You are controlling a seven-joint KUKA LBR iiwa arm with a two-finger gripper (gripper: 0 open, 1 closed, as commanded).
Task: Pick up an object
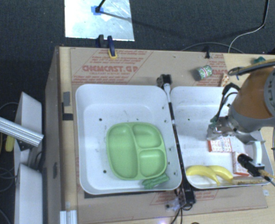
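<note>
The fixed camera looks down at a slant on a brown bench [128, 62] printed with red lettering, bearing two shallow white bins side by side. The left white bin [88, 101] holds a pale green plastic divided plate [136, 150] with three compartments, lying flat near the bin's middle, and a small darker green object [156, 181] lies just beside the plate's near edge, against the bin's front wall.

In the right white bin [193, 104], a yellow banana [209, 172] lies along the front wall. A small red-and-white printed card or packet [220, 145] sits flat on the bin floor behind the banana. Another red-and-white flat packet [238, 166] lies near the right wall.

The grey arm with its orange band [251, 97] reaches in from the right, and the gripper [216, 129] is low over the right bin, just above the back edge of the red-and-white card. Whether it is released or clenched cannot be told from here.

A small green-and-white can [204, 72] lies on the bench behind the right bin.
</note>
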